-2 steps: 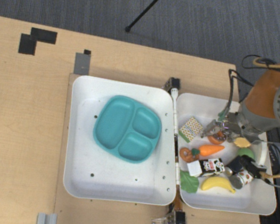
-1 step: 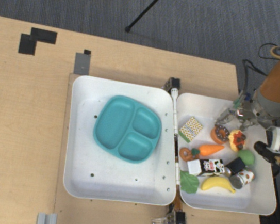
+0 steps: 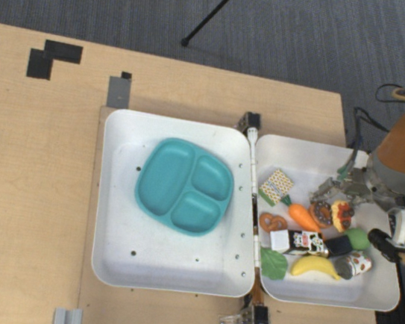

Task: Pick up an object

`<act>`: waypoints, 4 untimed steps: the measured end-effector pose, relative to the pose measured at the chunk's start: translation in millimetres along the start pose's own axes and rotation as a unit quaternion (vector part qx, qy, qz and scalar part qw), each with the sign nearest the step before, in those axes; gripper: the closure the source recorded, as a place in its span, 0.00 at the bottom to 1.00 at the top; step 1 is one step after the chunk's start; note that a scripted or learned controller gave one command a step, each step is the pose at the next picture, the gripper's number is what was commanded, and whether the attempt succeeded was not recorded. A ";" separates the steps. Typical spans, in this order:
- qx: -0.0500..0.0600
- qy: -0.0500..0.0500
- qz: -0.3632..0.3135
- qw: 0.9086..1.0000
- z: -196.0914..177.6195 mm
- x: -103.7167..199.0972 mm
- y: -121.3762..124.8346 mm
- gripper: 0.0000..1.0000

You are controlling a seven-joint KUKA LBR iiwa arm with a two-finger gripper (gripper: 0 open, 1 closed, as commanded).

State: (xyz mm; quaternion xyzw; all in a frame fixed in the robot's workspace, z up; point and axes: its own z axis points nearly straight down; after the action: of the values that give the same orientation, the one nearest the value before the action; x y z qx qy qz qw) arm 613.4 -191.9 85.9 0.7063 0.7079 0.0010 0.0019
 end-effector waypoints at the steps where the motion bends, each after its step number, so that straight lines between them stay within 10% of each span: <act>1: -0.001 0.000 -0.001 1.000 -1.0 35.8 -15.7 0.00; 2: -0.004 -0.001 -0.002 1.000 -13.0 35.9 -13.4 1.00; 3: -0.004 0.000 -0.002 1.000 -12.8 35.9 -13.7 0.00; 4: -0.003 0.000 -0.001 1.000 -1.8 94.9 -33.4 0.00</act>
State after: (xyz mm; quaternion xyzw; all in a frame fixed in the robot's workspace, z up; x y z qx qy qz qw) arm 579.8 -97.1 87.5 0.7056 0.7086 0.0029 0.0036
